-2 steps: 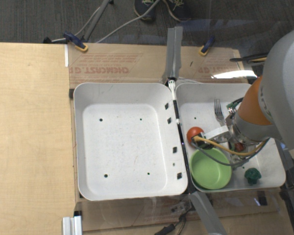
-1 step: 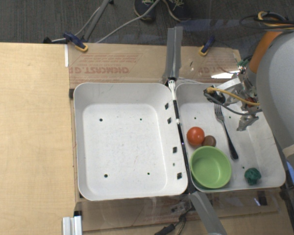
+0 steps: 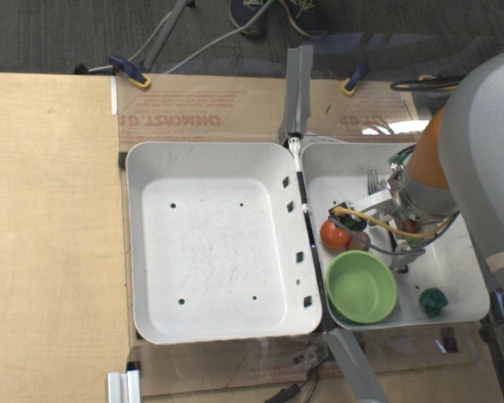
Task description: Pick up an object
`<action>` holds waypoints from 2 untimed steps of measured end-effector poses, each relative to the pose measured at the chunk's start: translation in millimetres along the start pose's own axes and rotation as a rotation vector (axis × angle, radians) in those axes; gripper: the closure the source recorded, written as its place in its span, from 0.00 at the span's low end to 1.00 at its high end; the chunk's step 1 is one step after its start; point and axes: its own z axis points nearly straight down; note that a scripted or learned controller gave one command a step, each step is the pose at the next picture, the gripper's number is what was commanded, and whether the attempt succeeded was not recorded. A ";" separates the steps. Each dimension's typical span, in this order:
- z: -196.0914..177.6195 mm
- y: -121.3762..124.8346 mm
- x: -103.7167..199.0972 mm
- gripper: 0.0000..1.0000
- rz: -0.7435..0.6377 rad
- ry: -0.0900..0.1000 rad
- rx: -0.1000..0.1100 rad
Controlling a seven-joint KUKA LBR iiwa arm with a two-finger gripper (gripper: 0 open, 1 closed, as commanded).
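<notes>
The right bin (image 3: pixel 462 309) holds several objects. A red round object (image 3: pixel 334 235) lies near the bin's left wall, with a small brownish object (image 3: pixel 359 242) touching its right side. In front of them stands a light green bowl (image 3: pixel 363 286). A small dark green object (image 3: pixel 433 300) lies in the front right corner. A silver fork (image 3: pixel 372 180) rests toward the back. My gripper (image 3: pixel 397 235) hangs low over the middle of this bin, just right of the red and brownish objects and behind the bowl. A yellow cable (image 3: pixel 371 218) runs across it.
The left bin (image 3: pixel 210 238) sits beside the right one, divided from it by a black-clipped wall (image 3: pixel 302 217). The grey arm (image 3: pixel 479 141) covers the right bin's back right part. Bare wooden bench (image 3: pixel 50 225) lies to the left, cardboard (image 3: pixel 202 112) behind.
</notes>
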 end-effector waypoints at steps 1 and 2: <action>-0.4 -18.2 -5.7 0.00 -0.002 -0.001 0.002; -0.1 -17.4 -31.8 0.00 0.001 -0.001 0.001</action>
